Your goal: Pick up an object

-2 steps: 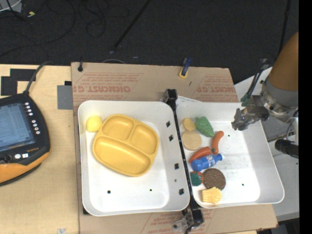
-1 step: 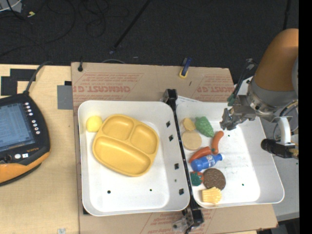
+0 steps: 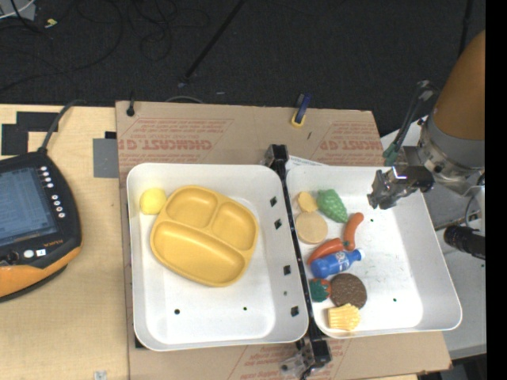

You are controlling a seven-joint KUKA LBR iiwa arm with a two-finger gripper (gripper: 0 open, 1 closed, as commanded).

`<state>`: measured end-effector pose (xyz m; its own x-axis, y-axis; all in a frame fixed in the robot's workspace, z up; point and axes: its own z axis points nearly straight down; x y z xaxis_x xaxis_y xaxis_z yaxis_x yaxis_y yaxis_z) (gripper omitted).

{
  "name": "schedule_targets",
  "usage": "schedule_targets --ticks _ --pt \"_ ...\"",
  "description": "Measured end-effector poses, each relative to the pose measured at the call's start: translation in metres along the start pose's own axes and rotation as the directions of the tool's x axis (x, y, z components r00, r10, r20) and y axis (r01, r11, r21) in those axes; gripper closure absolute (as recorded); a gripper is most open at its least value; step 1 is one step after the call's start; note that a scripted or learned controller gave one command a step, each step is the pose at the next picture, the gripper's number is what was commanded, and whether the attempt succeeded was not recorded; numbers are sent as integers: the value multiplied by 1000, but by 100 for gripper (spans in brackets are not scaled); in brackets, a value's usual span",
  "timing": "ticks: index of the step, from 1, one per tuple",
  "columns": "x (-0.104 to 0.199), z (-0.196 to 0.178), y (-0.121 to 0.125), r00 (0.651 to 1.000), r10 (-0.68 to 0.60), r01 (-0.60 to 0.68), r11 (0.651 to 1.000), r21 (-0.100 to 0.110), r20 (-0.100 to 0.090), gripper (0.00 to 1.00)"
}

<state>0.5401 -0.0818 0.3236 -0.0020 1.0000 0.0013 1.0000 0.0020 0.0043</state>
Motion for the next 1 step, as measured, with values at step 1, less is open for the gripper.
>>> schedule_targets --ticks 1 --pt "35 49 -6 1000 1 -1 1000 11 -1 100"
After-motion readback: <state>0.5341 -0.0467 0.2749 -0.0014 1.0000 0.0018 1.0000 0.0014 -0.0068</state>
